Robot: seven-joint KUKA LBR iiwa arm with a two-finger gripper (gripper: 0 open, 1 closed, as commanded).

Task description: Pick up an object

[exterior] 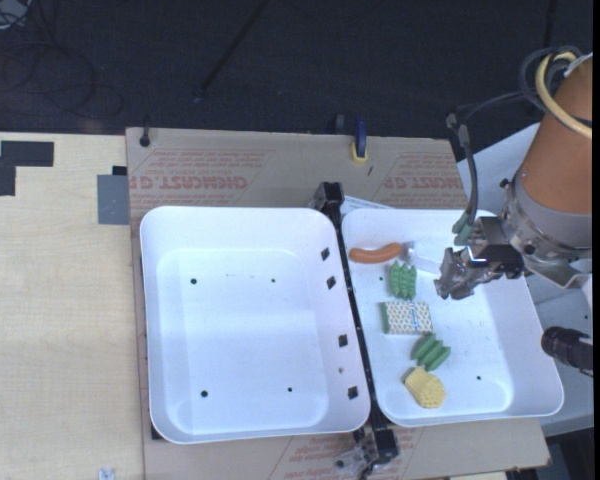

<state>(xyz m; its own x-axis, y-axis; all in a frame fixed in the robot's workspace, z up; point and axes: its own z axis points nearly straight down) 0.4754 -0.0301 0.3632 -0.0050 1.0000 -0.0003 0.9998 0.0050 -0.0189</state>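
Nearest the lower edge of the right bin [540, 368] lies a yellow, knobbly piece [425, 388] shaped like a stub of corn, its surface dotted with small bumps. Just above it, almost touching, sits a dark green ridged piece [431, 352], tilted on a diagonal. Further up comes a flat block [408, 317] with a white speckled face and a green edge along its left side, and above that a second green ridged piece [402, 281], standing more or less upright in the view. At the top of this loose column lies an orange sausage-shaped piece [376, 254], long and smooth, stretched out sideways with a slight bend — it lies close to the divider between the two bins. All five things keep to the left half of the right bin, near one another but mostly apart. The left bin [170, 268] shows its bare white floor with a few small dark marks. From the right the grey arm with its orange band [568, 133] reaches over the right bin, and the gripper [458, 282] hangs to the right of the upper green piece, near it — nothing shows between its fingers, and whether they stand apart or together I cannot tell
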